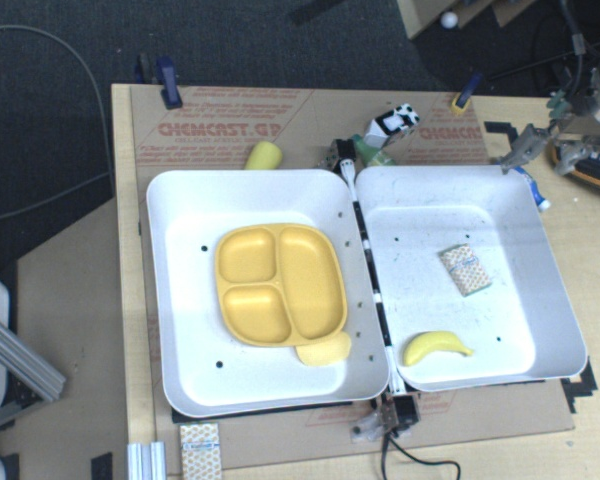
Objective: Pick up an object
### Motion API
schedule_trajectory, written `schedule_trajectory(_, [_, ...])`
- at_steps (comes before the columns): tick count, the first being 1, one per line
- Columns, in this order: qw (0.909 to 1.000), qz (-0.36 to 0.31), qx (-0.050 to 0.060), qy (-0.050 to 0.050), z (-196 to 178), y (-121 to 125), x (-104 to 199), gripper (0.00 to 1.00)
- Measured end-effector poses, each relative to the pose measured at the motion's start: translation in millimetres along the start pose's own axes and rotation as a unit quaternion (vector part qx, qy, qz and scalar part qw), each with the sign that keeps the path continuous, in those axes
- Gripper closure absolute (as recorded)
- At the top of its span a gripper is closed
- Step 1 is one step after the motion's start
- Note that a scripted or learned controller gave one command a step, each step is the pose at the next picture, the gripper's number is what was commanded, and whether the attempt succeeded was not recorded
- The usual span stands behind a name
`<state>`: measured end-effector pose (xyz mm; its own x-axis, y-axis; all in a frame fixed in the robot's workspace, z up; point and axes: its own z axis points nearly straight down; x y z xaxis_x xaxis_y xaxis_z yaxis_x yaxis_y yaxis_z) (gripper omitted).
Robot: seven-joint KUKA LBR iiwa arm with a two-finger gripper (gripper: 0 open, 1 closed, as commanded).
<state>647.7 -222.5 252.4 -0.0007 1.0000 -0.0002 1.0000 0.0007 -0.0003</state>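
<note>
So the bench (280, 118) is a tan board with red lettering, sitting over dark carpet (50, 28); two white bins side by side on it. Left bin (180, 268) holds a yellow divided plate (280, 283) with a pale yellow piece (325, 350) peeking out from under its near edge, mostly hidden; right bin (540, 298) has a banana (435, 347) near the front wall and a small patterned packet (466, 269) further back, well apart. A yellow cylinder (264, 155) lies on the board behind the left bin. The gripper (570, 128) sits at the far right past the right bin's corner, partly cut off and blurry; honestly can't tell if it's released or clenched, and it's touching nothing in the bins.
</note>
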Motion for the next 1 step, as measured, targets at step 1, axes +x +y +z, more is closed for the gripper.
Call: schedule_trajectory(1, [1.0, 0.0, 0.001, 0.001, 132.2, -47.5, -0.6, 0.0])
